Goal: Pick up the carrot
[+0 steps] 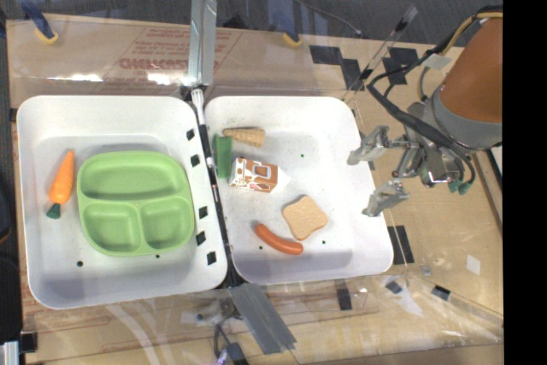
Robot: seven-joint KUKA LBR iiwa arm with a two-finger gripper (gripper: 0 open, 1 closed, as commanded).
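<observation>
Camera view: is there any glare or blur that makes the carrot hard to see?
In the camera view the carrot is sharp and evenly lit beside the green plate; glare lies on the clear sheet behind the bins, and the gripper looks slightly soft.

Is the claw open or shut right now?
Open: the claw hangs over the right bin's right rim, fingers spread, nothing between them.

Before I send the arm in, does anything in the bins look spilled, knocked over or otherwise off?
Nothing looks spilled or damaged. The carrot lies in the left bin, beside the green tray, not on it. The gripper sits open over the right bin's far edge, well away from the carrot.
</observation>
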